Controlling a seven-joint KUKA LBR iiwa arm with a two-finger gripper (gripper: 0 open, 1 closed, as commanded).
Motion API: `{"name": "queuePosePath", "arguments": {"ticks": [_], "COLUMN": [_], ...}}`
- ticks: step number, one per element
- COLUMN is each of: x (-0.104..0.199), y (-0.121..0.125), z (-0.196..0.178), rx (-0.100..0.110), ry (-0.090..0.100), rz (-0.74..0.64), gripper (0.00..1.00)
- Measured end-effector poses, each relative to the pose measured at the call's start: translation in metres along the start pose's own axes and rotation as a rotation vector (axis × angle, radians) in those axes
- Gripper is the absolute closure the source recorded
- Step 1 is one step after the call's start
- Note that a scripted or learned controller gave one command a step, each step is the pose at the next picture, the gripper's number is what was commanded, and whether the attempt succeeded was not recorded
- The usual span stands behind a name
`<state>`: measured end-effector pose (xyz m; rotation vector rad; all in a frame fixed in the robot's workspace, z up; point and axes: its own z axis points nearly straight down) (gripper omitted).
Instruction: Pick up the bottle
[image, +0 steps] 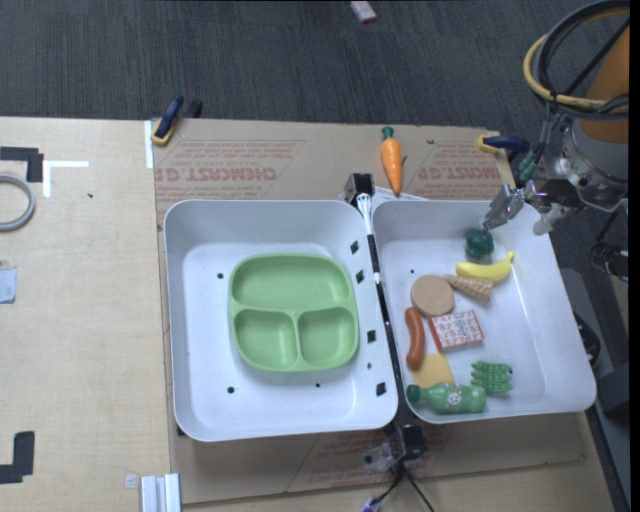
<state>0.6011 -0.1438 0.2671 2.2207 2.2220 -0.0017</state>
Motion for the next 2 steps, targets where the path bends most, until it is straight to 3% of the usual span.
{"name": "queuePosePath", "arguments": {"ticks": [1, 2], "x": [0.000, -0.075], "y": [0.000, -0.034], "z": [-0.010, -0.022], "rx": [-0.001, -0.001], "ry": [-0.001, -0.001], "rz": [-0.002, -0.305], "gripper": [1.00, 1.00]}}
